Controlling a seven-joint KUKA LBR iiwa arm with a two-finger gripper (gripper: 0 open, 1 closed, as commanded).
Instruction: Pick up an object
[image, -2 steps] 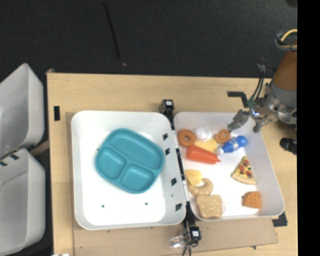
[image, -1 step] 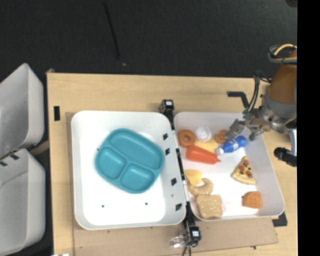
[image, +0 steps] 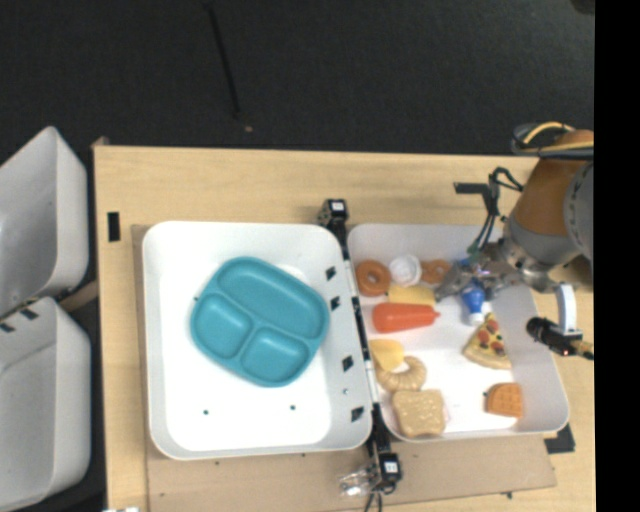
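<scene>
Arm (image: 548, 205) | reaching from right | claw (image: 474, 288) low over right bin (image: 540, 400)

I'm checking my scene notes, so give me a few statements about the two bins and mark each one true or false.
1. The blue divided plate lies in the left bin. True.
2. The toy carrot lies on the blue plate. False: it lies in the right bin.
3. The pizza slice is in the right bin. True.
4. The bread slice sits at the far end of its bin. False: it sits near the front edge.
5. The hand is over the right bin. True.
</scene>
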